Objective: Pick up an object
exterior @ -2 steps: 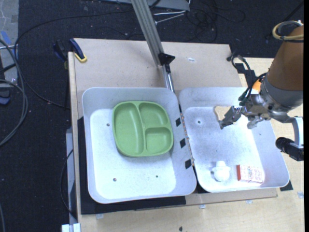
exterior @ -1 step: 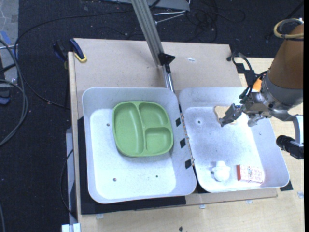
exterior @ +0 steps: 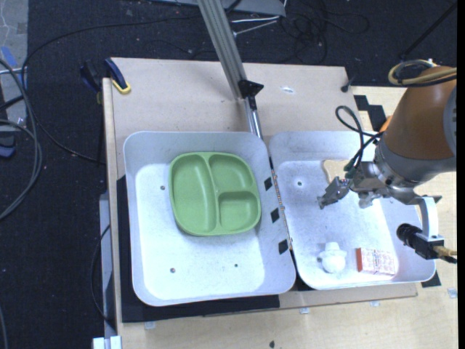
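From my seat I see a tan bench (exterior: 189,93) standing on dark, speckled flooring strewn with cables, and two shallow white bins lie on it side by side. The left bin (exterior: 152,267) carries a green divided plate (exterior: 216,193) with three compartments, set toward its far half and lying flat. The right bin (exterior: 305,267) has three things I can make out: a small white object (exterior: 333,258) near its near edge, a red-and-white packet (exterior: 376,261) just to the right of that, and a pale tan piece (exterior: 333,170) at the far side, partly hidden by the arm.

My arm (exterior: 425,126) reaches in from the right, orange band above grey wrist, and the gripper (exterior: 336,193) hangs over the middle of the right bin, pointing left. I cannot tell how far its fingers stand apart; they read as one dark cluster at this slant. I see nothing between them. The white object and the packet both lie nearer than the gripper, apart from it.

A slanted metal pole (exterior: 225,42) crosses the far side of the bench.
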Controlling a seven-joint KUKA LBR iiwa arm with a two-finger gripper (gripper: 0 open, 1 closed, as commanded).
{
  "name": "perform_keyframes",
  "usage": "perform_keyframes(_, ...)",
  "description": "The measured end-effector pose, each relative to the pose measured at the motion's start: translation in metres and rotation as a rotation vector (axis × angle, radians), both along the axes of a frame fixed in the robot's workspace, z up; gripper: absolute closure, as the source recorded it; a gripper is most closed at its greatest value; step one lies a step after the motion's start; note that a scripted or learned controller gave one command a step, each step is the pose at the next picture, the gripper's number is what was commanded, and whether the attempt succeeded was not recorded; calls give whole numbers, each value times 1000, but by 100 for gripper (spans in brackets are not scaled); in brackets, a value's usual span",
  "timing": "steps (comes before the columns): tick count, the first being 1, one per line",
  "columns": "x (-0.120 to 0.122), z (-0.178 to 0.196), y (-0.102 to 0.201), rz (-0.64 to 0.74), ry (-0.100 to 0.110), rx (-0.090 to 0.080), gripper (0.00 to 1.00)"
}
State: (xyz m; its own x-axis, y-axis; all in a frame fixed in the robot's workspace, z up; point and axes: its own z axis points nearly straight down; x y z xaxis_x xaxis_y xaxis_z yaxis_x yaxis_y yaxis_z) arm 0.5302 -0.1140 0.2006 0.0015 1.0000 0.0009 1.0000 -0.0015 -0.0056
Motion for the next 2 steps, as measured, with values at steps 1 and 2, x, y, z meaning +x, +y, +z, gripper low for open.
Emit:
perform_keyframes(1,0,-59,10,1,0,0,0)
perform_keyframes(2,0,-110,10,0,-6,-2,0)
